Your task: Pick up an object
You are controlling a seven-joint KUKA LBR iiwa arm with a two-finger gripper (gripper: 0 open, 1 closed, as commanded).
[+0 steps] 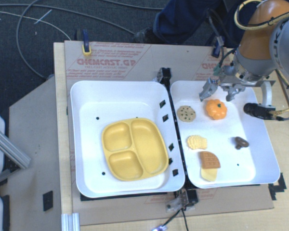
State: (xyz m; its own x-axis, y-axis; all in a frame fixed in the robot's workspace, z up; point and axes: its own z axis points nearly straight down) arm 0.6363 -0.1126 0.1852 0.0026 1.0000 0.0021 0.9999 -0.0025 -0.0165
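Observation:
The right bin (260, 170) holds a small orange pumpkin (216, 109), a round chocolate-chip cookie (186, 113), a pale yellow ridged piece (197, 142), a brown-and-yellow waffle slice (209, 165) and a small brown lump (240, 142). My gripper (216, 94) hangs at the bin's far side, just above and behind the pumpkin. Its two fingers are spread open, one to each side, with nothing between them. The pumpkin rests on the bin floor, apart from the fingertips.
In the left bin (82, 129) lies a yellow divided plate (134, 148) with three compartments. A black divider with clips (169, 124) runs between the bins. Blue clamps (86, 46) hold the cardboard at the bench's far edge.

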